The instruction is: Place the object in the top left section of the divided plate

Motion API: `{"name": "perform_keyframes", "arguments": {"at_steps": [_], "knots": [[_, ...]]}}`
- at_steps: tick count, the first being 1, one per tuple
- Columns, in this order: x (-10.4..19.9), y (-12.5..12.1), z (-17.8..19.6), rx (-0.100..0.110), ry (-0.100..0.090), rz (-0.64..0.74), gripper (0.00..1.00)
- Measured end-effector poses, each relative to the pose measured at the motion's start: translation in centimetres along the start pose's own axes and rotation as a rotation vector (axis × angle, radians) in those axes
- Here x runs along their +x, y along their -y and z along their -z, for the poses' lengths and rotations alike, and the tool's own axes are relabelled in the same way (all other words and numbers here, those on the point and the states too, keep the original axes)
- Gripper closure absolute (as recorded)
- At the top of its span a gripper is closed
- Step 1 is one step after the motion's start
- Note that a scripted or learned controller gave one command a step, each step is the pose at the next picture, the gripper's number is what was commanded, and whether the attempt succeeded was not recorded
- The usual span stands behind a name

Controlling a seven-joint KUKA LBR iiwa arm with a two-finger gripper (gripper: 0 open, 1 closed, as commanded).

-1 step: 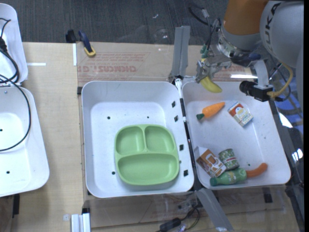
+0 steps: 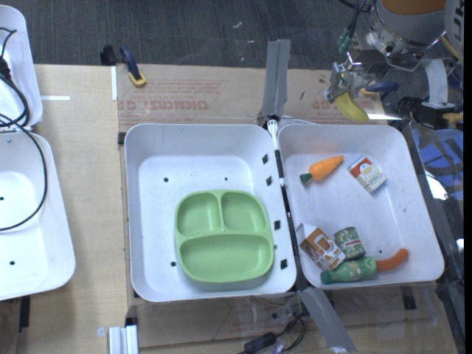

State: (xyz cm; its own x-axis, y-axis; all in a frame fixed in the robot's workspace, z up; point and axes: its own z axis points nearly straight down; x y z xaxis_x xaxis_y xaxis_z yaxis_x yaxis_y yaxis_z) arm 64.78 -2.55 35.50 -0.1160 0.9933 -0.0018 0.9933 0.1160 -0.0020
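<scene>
yellow curved banana-shaped toy [image 2: 349, 108] gripped in the end effector [image 2: 344, 87], raised over the far edge of the right white bin [image 2: 417, 169].

the end effector's fingers are closed on the toy's upper end, and the toy hangs down and to the right beneath them. the light green divided plastic plate [image 2: 223, 236] lies flat in the left white bin [image 2: 147, 169], well apart from the toy, with two small sections at its far side and one large section nearer the camera. in the right bin lie an orange toy carrot [image 2: 323, 169], a small white and orange carton [image 2: 367, 173], a brown box [image 2: 321, 248], a green-labelled can [image 2: 349, 243], a green bottle [image 2: 348, 271] and an orange sausage-shaped piece [image 2: 391, 259]. both bins rest side by side on the tan surface [image 2: 81, 102].
</scene>
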Motion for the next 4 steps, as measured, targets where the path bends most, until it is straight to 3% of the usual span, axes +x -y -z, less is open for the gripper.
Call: {"name": "perform_keyframes", "arguments": {"at_steps": [1,2,3,4], "knots": [[-4.9,5.2,-12.4,0.002,-0.001,-0.027,1.00],[-1.8,7.0,-14.4,0.003,-0.001,-0.044,1.00],[5.3,1.0,-16.5,0.001,0.000,0.069,1.00],[5.7,-0.5,-16.4,-0.003,0.000,0.489,1.00]]}}
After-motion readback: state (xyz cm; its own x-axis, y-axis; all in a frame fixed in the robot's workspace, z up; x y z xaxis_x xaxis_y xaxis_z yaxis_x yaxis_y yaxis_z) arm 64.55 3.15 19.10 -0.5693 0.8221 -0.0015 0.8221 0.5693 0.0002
